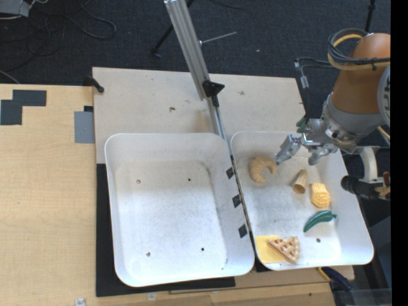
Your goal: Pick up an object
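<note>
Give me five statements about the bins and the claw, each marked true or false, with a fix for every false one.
1. The croissant lies in the right bin. True.
2. The claw holds the corn cob. False: the cob lies on the bin floor, apart from the claw.
3. The green pepper lies nearer the camera than the corn cob. True.
4. The waffle slice lies in the left bin. False: it lies at the right bin's near left corner.
5. The ice cream cone lies between the croissant and the corn cob. True.
</note>
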`<act>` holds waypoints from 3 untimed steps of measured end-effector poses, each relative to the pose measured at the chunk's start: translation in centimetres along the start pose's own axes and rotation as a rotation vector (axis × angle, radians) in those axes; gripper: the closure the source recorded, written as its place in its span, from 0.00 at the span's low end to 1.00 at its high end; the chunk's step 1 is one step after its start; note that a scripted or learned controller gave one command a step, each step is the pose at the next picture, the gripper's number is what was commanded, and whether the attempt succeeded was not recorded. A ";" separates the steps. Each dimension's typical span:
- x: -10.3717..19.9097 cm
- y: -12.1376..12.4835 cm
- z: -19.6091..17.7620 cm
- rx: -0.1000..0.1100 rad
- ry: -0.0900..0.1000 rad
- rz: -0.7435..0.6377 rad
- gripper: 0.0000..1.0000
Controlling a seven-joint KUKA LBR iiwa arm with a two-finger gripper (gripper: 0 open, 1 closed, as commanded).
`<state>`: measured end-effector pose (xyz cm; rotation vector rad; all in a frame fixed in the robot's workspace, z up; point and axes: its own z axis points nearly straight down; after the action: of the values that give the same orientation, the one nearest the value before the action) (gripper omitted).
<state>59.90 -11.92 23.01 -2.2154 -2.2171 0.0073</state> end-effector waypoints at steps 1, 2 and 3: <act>0.0 0.1 -0.3 -0.005 -0.001 0.001 0.00; 0.6 0.8 5.4 0.000 0.000 -0.001 0.00; 1.5 0.1 11.3 0.002 0.000 0.002 0.00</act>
<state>59.88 -10.44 11.75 -2.2163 -2.2145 0.0089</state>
